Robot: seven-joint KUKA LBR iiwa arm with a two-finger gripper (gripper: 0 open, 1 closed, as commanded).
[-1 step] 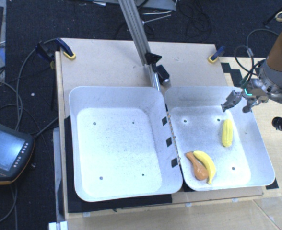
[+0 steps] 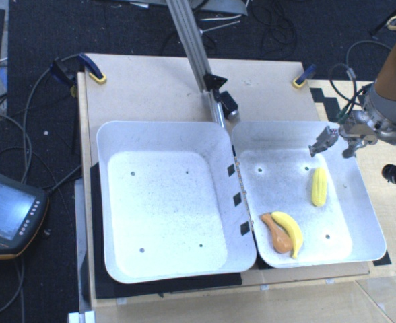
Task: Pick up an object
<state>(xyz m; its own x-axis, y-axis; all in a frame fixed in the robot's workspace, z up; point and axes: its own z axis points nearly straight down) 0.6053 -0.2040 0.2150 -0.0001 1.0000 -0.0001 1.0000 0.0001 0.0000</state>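
Counter [image 2: 157, 89] surface carries two shallow white bins side by side. Left bin [image 2: 164, 200] sits at the left half. Right bin [image 2: 346, 247] holds three items: an orange-brown piece [image 2: 276, 235] near the front edge, a curved banana [image 2: 290, 229] lying across and touching it, and a yellow corn-like piece [image 2: 319, 186] farther back, well apart from the pair. Claw [image 2: 337, 143] hangs above the rear of the right bin, fingers spread wide with nothing between them, just behind the yellow corn-like piece. Arm [image 2: 390, 86] enters from the right.
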